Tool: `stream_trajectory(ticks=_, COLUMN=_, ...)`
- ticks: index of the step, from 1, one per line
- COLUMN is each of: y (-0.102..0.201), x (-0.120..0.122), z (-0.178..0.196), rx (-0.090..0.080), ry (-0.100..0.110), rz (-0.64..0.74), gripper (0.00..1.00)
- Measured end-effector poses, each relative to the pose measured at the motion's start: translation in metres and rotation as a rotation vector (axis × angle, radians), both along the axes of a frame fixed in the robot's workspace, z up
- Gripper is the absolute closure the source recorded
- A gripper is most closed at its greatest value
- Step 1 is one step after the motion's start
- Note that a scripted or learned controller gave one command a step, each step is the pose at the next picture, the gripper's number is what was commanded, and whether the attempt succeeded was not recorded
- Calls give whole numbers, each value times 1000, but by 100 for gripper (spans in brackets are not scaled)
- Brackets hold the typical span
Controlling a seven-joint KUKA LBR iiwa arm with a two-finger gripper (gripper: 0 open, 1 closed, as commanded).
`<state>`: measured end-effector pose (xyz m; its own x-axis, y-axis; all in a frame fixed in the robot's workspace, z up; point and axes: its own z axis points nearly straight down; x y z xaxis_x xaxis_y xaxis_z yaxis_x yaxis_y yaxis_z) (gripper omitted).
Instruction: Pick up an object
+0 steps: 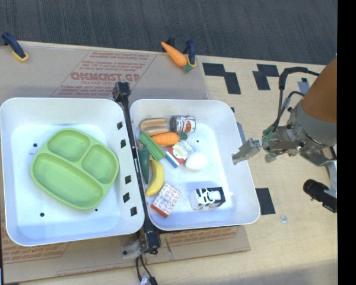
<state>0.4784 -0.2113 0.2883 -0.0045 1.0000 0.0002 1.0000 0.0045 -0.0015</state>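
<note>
The gripper (247, 151) hangs just outside the right bin (242, 177); I cannot tell its grasp state, the tips too small; the arm (320, 108) is cut off. Inside lie a banana (156, 179), carrot (165, 139), egg (196, 162), and a partly readable can (183, 124); a green divided plate (75, 168) fills the left bin (12, 177).

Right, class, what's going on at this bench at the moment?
A robot arm's gripper hangs beside the right bin, just outside its right rim, holding nothing. That bin holds toy food: a banana, a carrot, an egg, a can and small boxes. The left bin holds a green divided plate. Nothing has been picked up yet.
</note>
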Motion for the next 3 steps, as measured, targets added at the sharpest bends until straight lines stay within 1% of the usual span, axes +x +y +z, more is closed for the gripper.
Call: stream_trajectory(ticks=3, y=0, x=0, z=0, rx=0, ry=-1, rz=0, gripper=0)
